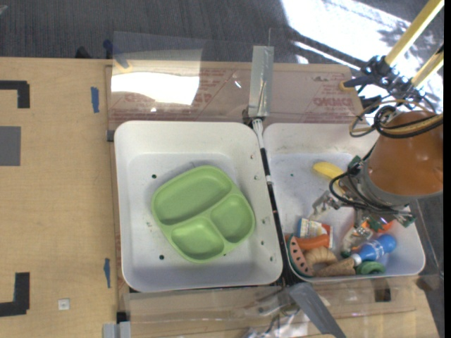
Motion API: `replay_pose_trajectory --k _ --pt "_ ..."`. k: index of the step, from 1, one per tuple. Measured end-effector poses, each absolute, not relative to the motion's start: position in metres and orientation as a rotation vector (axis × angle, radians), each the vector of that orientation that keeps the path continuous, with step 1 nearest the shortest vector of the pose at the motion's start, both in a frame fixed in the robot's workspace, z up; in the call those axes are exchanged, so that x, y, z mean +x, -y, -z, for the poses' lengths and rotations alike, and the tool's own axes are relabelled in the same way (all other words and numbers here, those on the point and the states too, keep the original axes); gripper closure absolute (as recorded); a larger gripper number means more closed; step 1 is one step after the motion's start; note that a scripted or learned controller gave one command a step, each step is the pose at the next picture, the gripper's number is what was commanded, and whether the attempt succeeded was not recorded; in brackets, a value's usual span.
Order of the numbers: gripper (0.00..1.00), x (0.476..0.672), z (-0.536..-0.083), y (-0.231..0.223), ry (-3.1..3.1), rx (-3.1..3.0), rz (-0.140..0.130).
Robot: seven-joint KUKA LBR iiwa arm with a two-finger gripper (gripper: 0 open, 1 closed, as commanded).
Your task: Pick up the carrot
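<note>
Carrot (312,243): short orange piece, right bin at 7 o'clock. Claw (361,225) above clutter, grip state cannot tell.

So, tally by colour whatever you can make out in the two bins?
Green: 2, divided plate in the left bin, ring
Yellow: 1, banana-like piece
Orange: 1, carrot
Blue: 1, bottle-like item
Tan: 1, piece
Total: 6 discernible; the pile is cluttered.
</note>
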State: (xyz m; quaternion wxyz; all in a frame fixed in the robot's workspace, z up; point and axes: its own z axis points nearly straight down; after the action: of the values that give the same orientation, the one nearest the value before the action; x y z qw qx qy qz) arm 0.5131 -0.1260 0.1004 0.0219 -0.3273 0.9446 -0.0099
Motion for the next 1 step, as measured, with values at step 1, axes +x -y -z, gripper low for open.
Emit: replay_pose_trajectory --k 1 --pt "0.00 0.5603 -0.0897 0.1867 -3.025 -0.790 0.009"
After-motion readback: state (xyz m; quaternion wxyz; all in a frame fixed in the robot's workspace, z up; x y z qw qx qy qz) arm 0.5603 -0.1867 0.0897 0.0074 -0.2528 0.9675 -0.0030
